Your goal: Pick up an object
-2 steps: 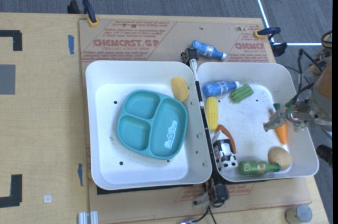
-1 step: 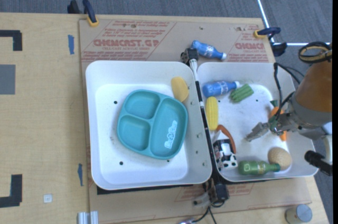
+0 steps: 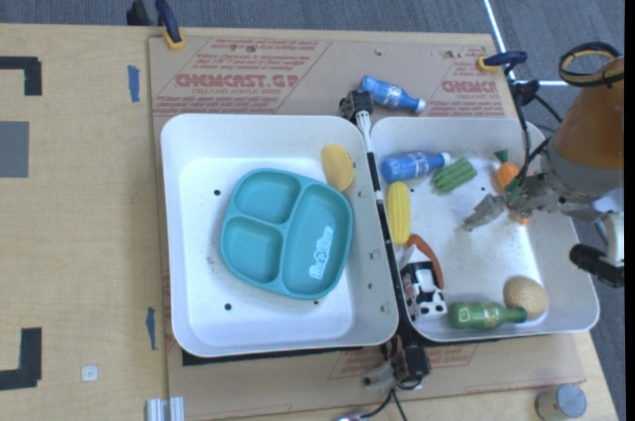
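- Several small toys are lying in the right bin [image 3: 571, 315], any of which could serve as the object; the left bin [image 3: 189, 240] is holding a teal tray [image 3: 286, 232] and a yellow piece [image 3: 337, 167] at its upper right corner.
- The tool [image 3: 484, 213] is hanging low in the middle right of the frame, its fingers looking spread, with nothing between them.
- Nearest to it are sitting a green piece [image 3: 454, 176] and a blue bottle [image 3: 412, 165], up and to the left; a corn cob [image 3: 398, 211] is lying by the bin's left wall.
- Along the lower edge are resting a green bottle [image 3: 483, 315] and a tan egg [image 3: 525, 294], touching or nearly so.
- These are probably light, stiff plastic, smooth and apt to slip; the egg's round shape is likely offering a poor grip.
- The bottles are best taken across the body at mid-length, the fingers straddling the narrow width.
- The corn is lying close to the wall, so one finger may be lacking room there.
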Controlling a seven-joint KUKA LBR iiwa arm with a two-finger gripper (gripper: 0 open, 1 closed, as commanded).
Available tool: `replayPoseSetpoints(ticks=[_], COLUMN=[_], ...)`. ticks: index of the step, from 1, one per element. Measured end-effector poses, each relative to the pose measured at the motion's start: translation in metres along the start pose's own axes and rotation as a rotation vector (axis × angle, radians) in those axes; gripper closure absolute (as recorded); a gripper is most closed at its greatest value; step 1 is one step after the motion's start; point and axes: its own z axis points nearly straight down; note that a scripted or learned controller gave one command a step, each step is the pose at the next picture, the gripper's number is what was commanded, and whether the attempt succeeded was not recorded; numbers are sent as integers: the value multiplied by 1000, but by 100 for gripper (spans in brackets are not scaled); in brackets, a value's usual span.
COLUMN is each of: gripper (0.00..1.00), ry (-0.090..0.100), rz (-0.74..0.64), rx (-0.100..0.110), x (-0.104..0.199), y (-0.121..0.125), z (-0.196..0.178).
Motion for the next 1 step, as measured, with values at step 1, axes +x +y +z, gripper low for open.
replayPoseSetpoints(ticks=[1], gripper=[0], ry=[37], rz=[-172], rx=[57], x=[-20], y=[23], z=[-3])
